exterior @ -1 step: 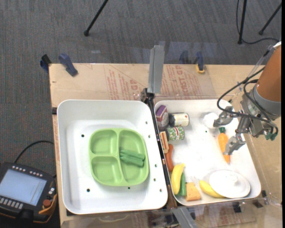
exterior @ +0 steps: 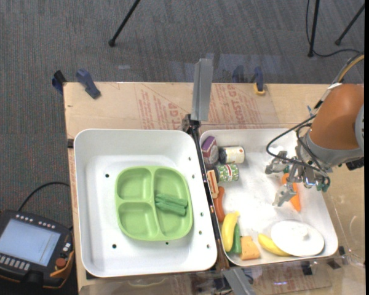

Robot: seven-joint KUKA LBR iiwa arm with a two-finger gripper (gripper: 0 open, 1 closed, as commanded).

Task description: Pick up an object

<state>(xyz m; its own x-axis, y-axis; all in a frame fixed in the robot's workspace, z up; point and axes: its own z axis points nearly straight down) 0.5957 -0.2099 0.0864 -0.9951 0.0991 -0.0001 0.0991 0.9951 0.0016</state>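
My gripper hangs low over the right side of the right bin, under the orange wrist band. An orange carrot-like piece lies right beneath it, partly hidden by the gripper's metal parts; whether it is gripped is unclear. In the same bin, a purple can, a white can on its side and a green can sit at the back left. A yellow banana, an orange wedge and a white plate lie at the front.
The left bin holds a green divided plate with a dark green pod on it. A second yellow piece rests against the white plate. A thin orange stick lies along the right bin's left wall.
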